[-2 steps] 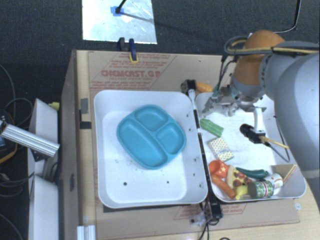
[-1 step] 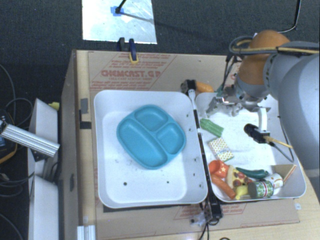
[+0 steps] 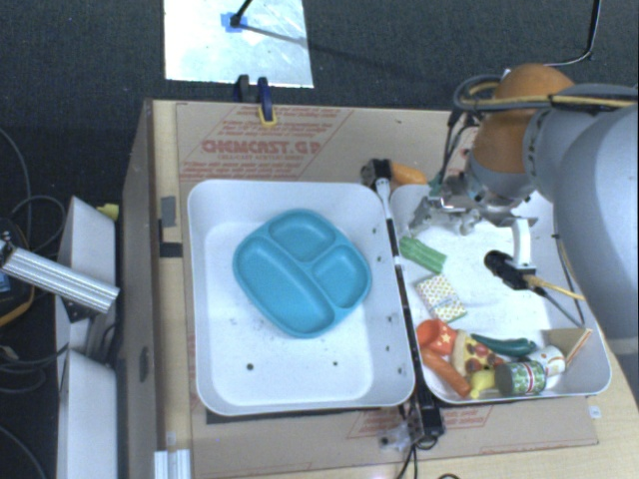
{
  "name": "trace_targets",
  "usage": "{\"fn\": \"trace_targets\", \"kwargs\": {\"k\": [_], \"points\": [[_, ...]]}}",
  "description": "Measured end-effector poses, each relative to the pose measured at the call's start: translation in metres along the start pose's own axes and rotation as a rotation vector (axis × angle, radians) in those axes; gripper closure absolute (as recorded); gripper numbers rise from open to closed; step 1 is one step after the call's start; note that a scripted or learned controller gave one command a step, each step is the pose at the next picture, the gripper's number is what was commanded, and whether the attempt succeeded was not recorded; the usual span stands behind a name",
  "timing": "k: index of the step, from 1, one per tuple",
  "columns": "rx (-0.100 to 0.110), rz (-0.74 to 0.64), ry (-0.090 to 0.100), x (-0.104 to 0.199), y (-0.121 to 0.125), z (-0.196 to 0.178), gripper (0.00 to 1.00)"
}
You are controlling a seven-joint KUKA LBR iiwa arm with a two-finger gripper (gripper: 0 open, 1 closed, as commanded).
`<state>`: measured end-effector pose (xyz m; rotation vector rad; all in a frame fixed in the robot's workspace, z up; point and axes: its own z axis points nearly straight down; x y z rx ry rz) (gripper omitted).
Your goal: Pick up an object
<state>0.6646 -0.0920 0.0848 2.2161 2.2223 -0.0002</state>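
My gripper (image 3: 446,218) hangs over the far end of the right bin (image 3: 599,372), its two metal fingers (image 3: 426,215) spread apart with nothing between them. Just in front of it and to the left, a green block (image 3: 421,254) lies on the bin floor. Closer to the camera lies a yellow checkered piece (image 3: 440,296). At the bin's near end are piled a red pepper (image 3: 436,335), a carrot (image 3: 449,372), a dark green vegetable (image 3: 504,346) and a small can (image 3: 527,375).
The left bin (image 3: 215,367) holds a blue divided plate (image 3: 302,270). An orange object (image 3: 408,176) and a black-handled tool (image 3: 379,174) sit at the far rim between the bins. A thin wooden stick (image 3: 559,289) and a tan wedge (image 3: 571,342) lie at the right bin's right side.
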Motion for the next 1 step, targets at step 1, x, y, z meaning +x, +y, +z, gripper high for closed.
{"fn": "trace_targets", "kwargs": {"k": [1], "points": [[-0.003,-0.001,0.000,-0.0003,0.0011,-0.0113,1.00]]}}
